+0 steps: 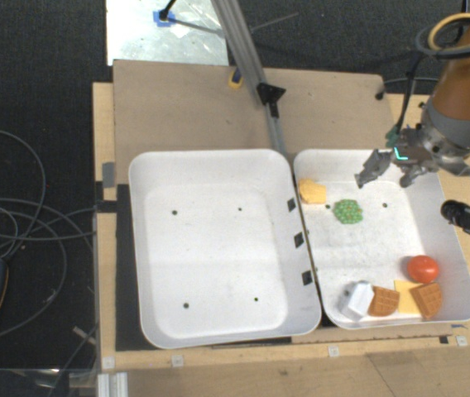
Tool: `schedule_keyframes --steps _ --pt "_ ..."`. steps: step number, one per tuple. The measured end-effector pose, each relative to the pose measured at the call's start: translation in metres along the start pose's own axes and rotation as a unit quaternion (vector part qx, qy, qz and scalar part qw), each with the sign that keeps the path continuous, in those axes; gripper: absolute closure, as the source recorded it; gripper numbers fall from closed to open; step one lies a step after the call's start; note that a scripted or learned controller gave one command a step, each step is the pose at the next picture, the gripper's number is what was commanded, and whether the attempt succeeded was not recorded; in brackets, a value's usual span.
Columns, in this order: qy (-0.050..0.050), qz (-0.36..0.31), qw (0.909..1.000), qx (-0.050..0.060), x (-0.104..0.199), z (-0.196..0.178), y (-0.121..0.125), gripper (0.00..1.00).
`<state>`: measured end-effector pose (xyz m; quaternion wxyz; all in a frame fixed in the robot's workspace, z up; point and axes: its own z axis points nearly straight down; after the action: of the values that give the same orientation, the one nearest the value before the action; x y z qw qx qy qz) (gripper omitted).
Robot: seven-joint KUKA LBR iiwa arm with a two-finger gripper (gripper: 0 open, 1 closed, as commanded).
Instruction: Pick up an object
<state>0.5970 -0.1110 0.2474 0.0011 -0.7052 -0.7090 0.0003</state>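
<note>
So the surface (177, 98) is a brown board with two shallow white bins sitting side by side on it. The left bin (218, 246) just shows a few dark dots on its floor. The right bin (384, 238) has all the stuff in it.

The arm (467, 89) comes in from the right, grey with the orange part up top, hanging over the upper right corner of the right bin. The claw (390, 170) is spread open with nothing between its fingers; one finger (372, 170) points down-left and the other sits near the bin's back edge. It's above the bin floor, up and to the right of the green thing, not touching any item as far as I can tell.

Items, all in the right bin: a flat yellow slice (406, 290) near the front right corner, with two orange-brown waffle-looking pieces on it, one (383, 302) on the left and one (428, 298) on the right. A white-grey chunk (354, 298) sits just left of those. A red tomato-ish ball (422, 267) is just behind the slice. Further back, a round green bumpy piece (348, 212) sits mid-bin, and a small yellow lump (313, 192) is close to the left wall, near the back.

A grey pole (243, 40) runs diagonally above the bins.
</note>
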Motion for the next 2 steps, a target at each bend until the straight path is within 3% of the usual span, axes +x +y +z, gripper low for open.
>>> schedule_keyframes --steps 1,2 --pt "0.000 0.001 1.0000 -0.001 0.000 -0.002 0.001 0.00" --pt "-0.001 0.002 1.0000 0.000 -0.001 0.041 -0.003 0.00"
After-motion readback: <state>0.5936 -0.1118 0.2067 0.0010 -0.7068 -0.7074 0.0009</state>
